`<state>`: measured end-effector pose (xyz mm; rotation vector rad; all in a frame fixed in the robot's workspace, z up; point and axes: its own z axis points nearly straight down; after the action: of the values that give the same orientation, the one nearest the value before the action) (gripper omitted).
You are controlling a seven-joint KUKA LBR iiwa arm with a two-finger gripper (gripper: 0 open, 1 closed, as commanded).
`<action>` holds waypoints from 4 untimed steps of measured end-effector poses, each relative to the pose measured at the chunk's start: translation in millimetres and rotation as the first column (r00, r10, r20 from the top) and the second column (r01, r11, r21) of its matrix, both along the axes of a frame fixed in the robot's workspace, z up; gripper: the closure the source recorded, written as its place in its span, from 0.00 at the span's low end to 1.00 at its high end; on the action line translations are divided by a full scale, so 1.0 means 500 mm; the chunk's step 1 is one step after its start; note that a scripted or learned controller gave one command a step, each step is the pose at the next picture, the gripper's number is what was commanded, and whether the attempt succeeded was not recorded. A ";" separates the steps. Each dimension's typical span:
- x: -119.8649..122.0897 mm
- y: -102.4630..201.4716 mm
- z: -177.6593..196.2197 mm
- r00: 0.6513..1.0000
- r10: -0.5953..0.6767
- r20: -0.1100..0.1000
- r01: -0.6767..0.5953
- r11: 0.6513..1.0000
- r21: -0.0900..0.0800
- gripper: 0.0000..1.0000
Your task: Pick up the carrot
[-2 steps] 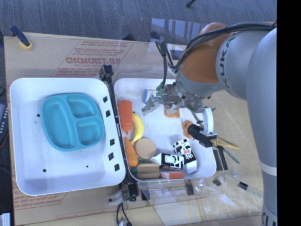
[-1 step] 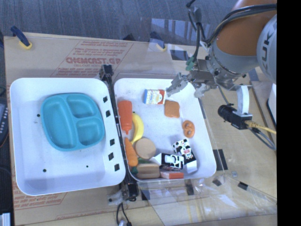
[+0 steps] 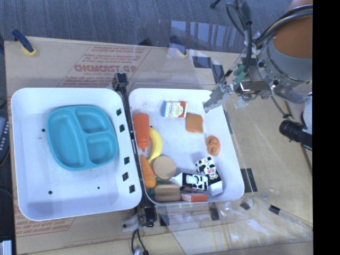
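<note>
Two white bins sit side by side on the bench [image 3: 276,142]; the carrot [image 3: 148,172] lies against the left wall of the right bin [image 3: 229,142], wedged between a banana [image 3: 155,144] above and a round tan item [image 3: 164,167] beside it. A blue divided plate [image 3: 82,136] occupies the left bin [image 3: 21,142]. The hand [image 3: 212,101] hovers over the right bin's upper right rim, well apart from the carrot; whether it is spread or pressed together cannot be told. Crowding is the likely hazard: a descent here could catch the neighbouring pieces or the bin wall, or close on the orange-red bottle [image 3: 141,130] instead.
</note>
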<state>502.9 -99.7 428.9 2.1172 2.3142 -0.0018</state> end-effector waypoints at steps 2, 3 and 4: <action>-0.053 -0.141 0.205 0.993 0.117 -0.004 -0.117 0.993 0.001 0.00; 0.030 -0.222 0.228 0.999 -0.050 -0.007 0.050 0.999 -0.003 0.00; 0.098 -0.219 0.229 0.999 0.050 -0.006 -0.050 0.999 -0.004 0.00</action>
<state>551.9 -209.3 543.1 2.0594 2.3680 -0.0125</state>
